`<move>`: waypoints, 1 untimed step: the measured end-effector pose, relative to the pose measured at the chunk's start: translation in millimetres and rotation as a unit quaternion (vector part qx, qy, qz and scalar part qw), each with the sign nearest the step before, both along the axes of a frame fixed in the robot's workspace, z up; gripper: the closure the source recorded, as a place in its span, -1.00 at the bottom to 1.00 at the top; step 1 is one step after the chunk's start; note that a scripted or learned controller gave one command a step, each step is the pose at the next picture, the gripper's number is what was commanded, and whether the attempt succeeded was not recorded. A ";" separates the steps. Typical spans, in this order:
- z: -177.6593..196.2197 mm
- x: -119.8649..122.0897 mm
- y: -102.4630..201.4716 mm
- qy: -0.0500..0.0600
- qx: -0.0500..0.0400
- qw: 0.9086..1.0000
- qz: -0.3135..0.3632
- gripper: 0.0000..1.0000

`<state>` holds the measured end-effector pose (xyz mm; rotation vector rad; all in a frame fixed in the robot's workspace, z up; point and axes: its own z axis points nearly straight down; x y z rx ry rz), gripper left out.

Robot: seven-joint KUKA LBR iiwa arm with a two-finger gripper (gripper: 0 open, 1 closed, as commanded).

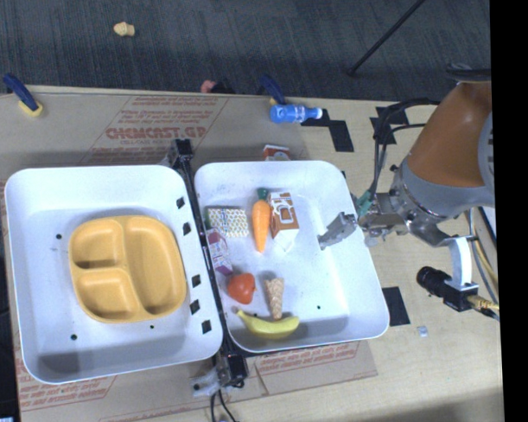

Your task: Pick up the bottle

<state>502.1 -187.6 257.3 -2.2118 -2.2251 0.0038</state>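
A small blue bottle (290, 114) with a pale cap end lies on its side on the cardboard, behind the right bin (363, 284) and outside it. My gripper (337, 230) hangs over the right side of the right bin, near its right wall, well in front of the bottle and apart from it. Nothing shows between its fingers. The closest item to it is a small orange-and-white carton (284, 218), to its left.
The right bin also holds a carrot (261, 224), a patterned packet (227, 222), a tomato (242, 288), a cone (274, 294) and a banana (270, 323). A yellow divided plate (128, 267) sits in the left bin (30, 205). Blue clamps grip the cardboard's far edge.
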 end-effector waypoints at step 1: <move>9.9 0.2 0.3 0.001 0.000 1.000 0.002 1.00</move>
